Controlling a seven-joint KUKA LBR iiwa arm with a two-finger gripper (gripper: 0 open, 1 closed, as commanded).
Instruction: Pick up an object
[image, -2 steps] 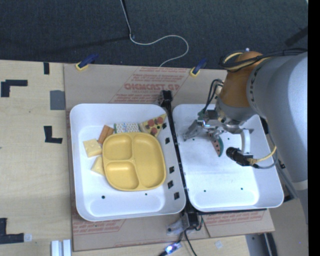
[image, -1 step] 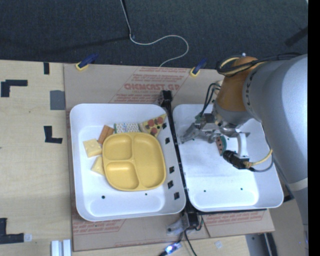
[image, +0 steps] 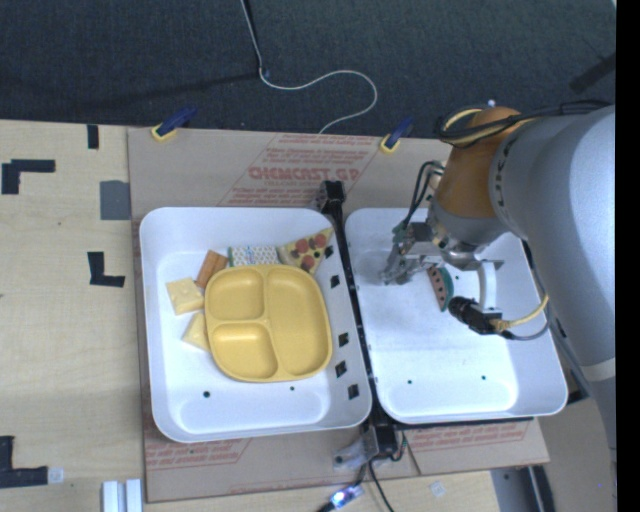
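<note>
My gripper (image: 398, 268) hangs low over the far left part of the right bin (image: 450, 385), close to the wall between the bins. A small reddish-brown strip (image: 440, 284) shows just right of the gripper; I cannot tell whether it is a loose thing or part of the hand. The left bin (image: 165, 390) holds a yellow divided plate (image: 268, 322), two pale yellow blocks (image: 184, 296), a brown block (image: 210, 267), a toy pizza slice (image: 308, 250) and a patterned piece (image: 252, 256) along the plate's far edge.
The grey arm with its orange band (image: 478, 180) reaches in over the right bin's far right corner. A black divider (image: 345, 300) runs between the bins. Both bins rest on a cardboard sheet (image: 290, 170), with a white cable (image: 320, 85) behind it.
</note>
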